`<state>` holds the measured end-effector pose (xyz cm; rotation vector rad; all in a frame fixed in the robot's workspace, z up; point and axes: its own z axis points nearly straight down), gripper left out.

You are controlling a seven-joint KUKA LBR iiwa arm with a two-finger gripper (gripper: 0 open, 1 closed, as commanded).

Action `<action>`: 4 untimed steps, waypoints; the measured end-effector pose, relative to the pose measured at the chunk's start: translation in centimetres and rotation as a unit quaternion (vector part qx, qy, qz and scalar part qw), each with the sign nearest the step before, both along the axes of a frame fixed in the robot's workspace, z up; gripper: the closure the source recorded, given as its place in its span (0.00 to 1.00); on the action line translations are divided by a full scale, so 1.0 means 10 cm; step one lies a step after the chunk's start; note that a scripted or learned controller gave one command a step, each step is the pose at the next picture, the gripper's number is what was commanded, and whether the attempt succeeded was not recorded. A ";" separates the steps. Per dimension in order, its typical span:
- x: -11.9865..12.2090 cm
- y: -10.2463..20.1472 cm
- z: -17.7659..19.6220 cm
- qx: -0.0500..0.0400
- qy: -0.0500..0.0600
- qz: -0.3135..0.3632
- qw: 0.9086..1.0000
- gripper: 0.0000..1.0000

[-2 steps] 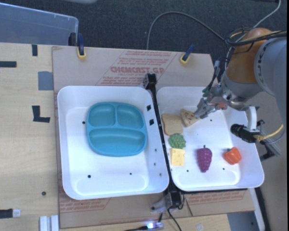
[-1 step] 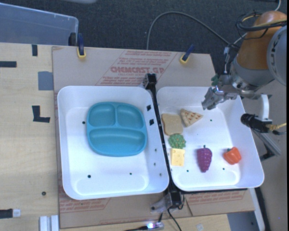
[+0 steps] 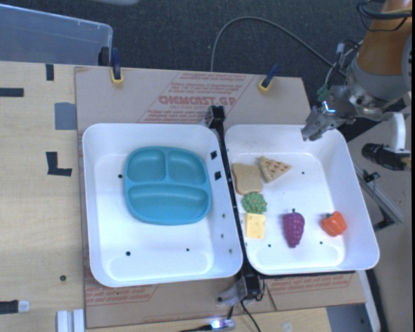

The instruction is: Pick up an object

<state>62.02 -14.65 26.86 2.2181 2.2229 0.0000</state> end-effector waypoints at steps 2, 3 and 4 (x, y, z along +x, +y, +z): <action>-0.21 1.08 -0.03 0.001 0.004 0.002 1.000 1.00; -0.31 1.52 -0.25 0.001 0.005 0.002 1.000 1.00; -0.40 2.14 -0.28 0.001 0.004 0.003 1.000 1.00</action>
